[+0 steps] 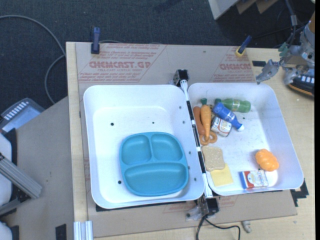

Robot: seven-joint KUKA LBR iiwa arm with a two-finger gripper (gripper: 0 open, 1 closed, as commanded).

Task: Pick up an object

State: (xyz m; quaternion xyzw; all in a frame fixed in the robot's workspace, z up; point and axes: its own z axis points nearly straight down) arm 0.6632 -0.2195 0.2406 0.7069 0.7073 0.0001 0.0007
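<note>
The gripper (267,70) hangs over the bench beyond the far right corner of the right-hand shallow white bin (288,134), clear of everything in it and holding nothing; whether it is spread or pressed together I cannot tell. The candidates all lie in that bin: a green plastic bottle (236,105) on its side along the far wall, a blue-and-white bottle (228,115) just in front of it, two orange toy carrots (203,123) against the left wall, a tan slice of toy bread (214,157) with a yellow cheese square (221,175) touching it nearer the front, a rounded orange toy fruit (266,159) toward the right wall, and a flat red-and-white packet (256,178) at the front edge. The left-hand white bin (100,109) carries a blue divided plastic plate (154,163). The orange fruit looks the safest target, since it stands apart from its neighbours: centre above it, descend straight, and close across its narrow width. The carrots crowd the wall, and the bread and cheese look too flat to pinch.
</note>
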